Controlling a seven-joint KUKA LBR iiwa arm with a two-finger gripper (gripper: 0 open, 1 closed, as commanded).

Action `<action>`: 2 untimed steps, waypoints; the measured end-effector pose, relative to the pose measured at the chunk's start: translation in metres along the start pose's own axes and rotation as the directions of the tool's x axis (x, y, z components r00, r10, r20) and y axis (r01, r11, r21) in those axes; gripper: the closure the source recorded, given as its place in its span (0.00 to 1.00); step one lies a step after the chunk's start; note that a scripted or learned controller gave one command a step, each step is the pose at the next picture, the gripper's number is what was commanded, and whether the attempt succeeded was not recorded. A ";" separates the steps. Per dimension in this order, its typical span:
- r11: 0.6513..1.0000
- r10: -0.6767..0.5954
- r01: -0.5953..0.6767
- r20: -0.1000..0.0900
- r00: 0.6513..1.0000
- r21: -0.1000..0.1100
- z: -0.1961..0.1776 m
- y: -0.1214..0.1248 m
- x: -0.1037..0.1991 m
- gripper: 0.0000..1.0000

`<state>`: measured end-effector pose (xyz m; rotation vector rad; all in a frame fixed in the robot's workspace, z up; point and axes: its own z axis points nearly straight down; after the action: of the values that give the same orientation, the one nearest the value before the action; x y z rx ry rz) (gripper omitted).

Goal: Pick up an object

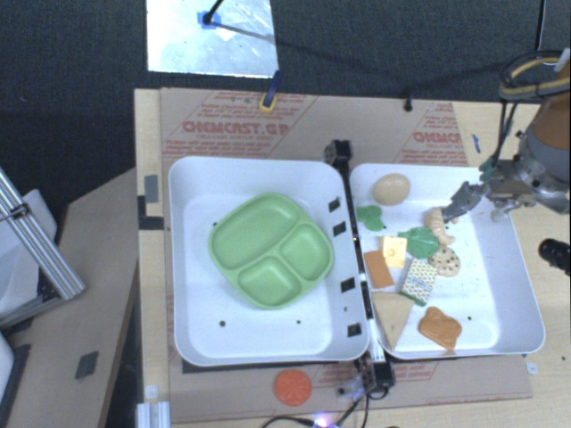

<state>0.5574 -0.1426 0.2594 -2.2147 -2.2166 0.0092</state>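
The right bin [522, 301] holds several small toy foods: a beige egg-shaped piece [391, 188], a green leaf [369, 217], a yellow cheese square [394, 251], an orange slab [378, 271], a green lobed piece [417, 241], a speckled cookie [445, 261], a patterned packet [417, 281], a tan wedge [393, 309] and a brown toast piece [439, 328]. My gripper [457, 205] hangs over the bin's upper right part, tilted down to the left. Its tip is just above a pale peanut-shaped piece [436, 223]. Nothing visibly hangs from it.
The left bin [192, 239] holds a green divided plate [270, 250]. A black divider [350, 239] runs between the bins. An orange disc [293, 386] lies on the bench in front. Cables [526, 69] hang near the arm at the upper right.
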 end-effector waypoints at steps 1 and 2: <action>1.000 -0.003 0.003 0.002 1.000 -0.011 -0.006 0.002 0.000 0.00; 1.000 -0.001 0.001 0.001 1.000 -0.007 0.054 0.008 -0.001 0.00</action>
<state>0.5651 -0.1440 0.2048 -2.2181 -2.2212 0.0029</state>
